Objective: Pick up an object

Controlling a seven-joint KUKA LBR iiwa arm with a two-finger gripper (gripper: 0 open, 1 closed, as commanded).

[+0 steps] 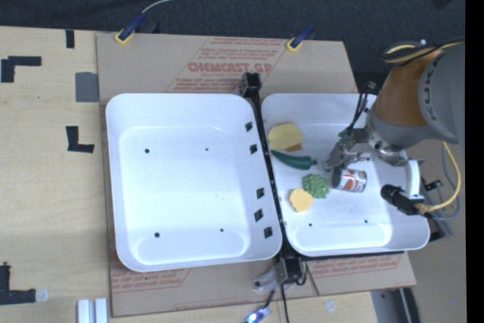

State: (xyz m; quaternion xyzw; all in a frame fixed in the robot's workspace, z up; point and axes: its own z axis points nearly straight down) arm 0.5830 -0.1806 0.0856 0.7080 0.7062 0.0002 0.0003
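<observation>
- Because the gripper (342, 160) hung low in the right bin (378, 238) just above the small can (352, 181), the likeliest failure was judged to be a glancing close: the can lay on its side and could roll off toward the bin wall
- Whether the fingers stood open or closed could not be told; nothing was seen between them
- A second hazard was judged to be crowding: the green broccoli-like piece (315, 185) lay just beside the can, so a closing grasp could nudge it or catch both
- Left bin (121, 163): large, shallow, white; nothing was seen in it apart from a few dark dots on the floor
- Right bin: shallow, white, adjoining the left bin along a dark divider (261, 163); held five items, all in its left and middle part
- Item, larger yellow piece (285, 136): near the divider, upper part of the bin
- Item, can: white and red, mid-bin, beneath the gripper; the nearest candidate for the pick
- Item, green broccoli-like piece: between the can and the smaller yellow piece
- Item, dark green long piece (291, 159): just below the larger yellow piece
- Item, smaller yellow piece (300, 200): touching the broccoli-like piece on its lower left
</observation>
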